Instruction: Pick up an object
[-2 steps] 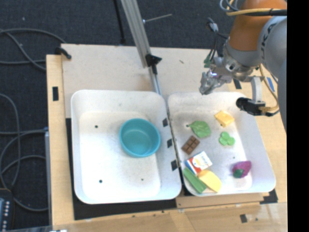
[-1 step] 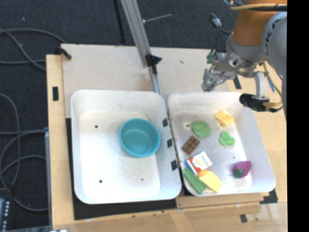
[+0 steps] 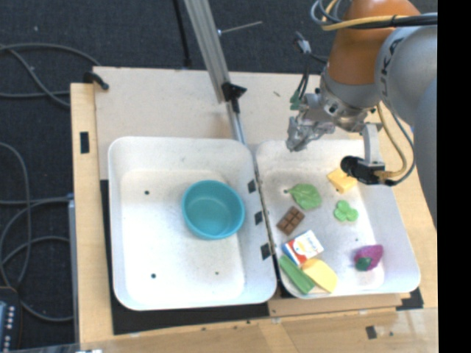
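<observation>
Approach step: claw (image 3: 298,140) hovers over right bin's (image 3: 408,271) far edge, grip state indiscernible, apparently empty; next, descend toward green leaf (image 3: 305,195) nearby.

Grey arm (image 3: 412,57) with a rounded orange band (image 3: 364,39), looped grey and yellow cables (image 3: 335,6), and a metallic claw (image 3: 298,140).

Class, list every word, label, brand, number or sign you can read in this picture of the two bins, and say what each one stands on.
No text can be read anywhere.
Small white carton in the right bin: red and blue printing on its face, too small and blurred to read.
Brown chocolate bar: moulded squares, no legible lettering.
Blue bowl, the other toys and the arm: no markings visible.
</observation>
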`<state>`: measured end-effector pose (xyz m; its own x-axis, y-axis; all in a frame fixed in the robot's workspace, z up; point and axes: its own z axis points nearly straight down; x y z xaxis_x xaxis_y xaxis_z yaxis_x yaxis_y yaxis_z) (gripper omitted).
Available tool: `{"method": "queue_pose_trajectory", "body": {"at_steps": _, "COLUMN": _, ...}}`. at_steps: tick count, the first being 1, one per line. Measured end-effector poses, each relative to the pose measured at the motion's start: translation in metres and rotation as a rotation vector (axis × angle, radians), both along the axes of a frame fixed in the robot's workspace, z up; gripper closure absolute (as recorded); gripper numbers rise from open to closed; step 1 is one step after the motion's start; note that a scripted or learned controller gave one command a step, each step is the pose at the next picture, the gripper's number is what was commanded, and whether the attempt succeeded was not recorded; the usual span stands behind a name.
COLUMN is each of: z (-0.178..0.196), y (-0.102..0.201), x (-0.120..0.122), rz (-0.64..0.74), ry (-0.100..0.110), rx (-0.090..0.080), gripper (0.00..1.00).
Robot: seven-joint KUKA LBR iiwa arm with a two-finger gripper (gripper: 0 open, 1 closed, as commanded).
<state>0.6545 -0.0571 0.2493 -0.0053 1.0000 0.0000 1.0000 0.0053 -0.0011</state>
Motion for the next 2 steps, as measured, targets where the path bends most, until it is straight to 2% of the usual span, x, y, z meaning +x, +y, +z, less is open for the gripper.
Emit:
{"method": "queue_pose_trajectory", "body": {"at_steps": 1, "z": 0.007, "y": 0.048, "x": -0.027, "rz": 0.002, "ry": -0.001, "rx": 0.002, "gripper": 1.00}}
{"method": "queue_pose_trajectory", "body": {"at_steps": 2, "z": 0.013, "y": 0.100, "x": -0.043, "rz": 0.003, "ry": -0.001, "rx": 0.003, "gripper": 1.00}}
